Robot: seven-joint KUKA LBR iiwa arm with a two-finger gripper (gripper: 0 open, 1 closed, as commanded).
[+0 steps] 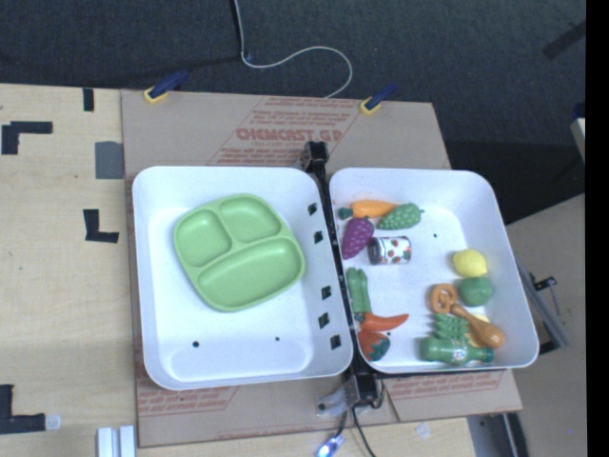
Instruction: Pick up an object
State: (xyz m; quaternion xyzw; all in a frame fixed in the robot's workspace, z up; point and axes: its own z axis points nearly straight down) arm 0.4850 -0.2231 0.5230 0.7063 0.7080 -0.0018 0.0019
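Observation:
The right bin (476, 198) holds several toy foods. An orange carrot (371, 208) and a green bumpy vegetable (401, 217) lie at its far left, with purple grapes (357, 236) and a small can (389, 249) just below them. A yellow lemon (469, 262) and a green round fruit (477, 291) sit at the right. A green pod (358, 291), a red-orange pepper (382, 322), an orange piece (455, 307) and a green broccoli-like toy (451, 343) lie toward the near edge.
The left bin (162, 350) holds a green sectioned plate (240, 251). Both bins rest on a cardboard sheet (276, 131) on the wooden bench. A white cable (285, 60) loops across the dark floor behind.

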